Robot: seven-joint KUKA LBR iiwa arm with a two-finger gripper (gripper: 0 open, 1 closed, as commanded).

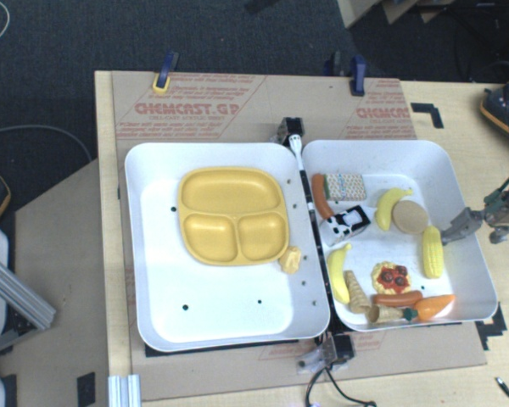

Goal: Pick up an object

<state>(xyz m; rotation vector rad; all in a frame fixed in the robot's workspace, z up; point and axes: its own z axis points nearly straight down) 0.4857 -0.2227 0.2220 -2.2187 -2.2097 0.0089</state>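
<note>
The right bin (458, 172) holds several toy foods. Among them are a red sausage (320, 195), a checkered packet (346, 185), a black-and-white piece (349, 221), a banana (391, 204) and a tan round piece (410, 217). Nearer the front lie a corn cob (432, 253), a second yellow banana (338, 272), a pizza slice (392, 275) and an orange carrot (433, 306). My gripper (460, 225) reaches in low over this bin's right rim, just right of the corn cob and the tan piece. I see nothing held in it.
The left bin (153, 253) carries a yellow divided plate (233, 214) and a small yellow piece (290, 261) by its right wall. Clamps (162, 75) sit at the bench's back edge. A black latch (292, 131) sits between the bins.
</note>
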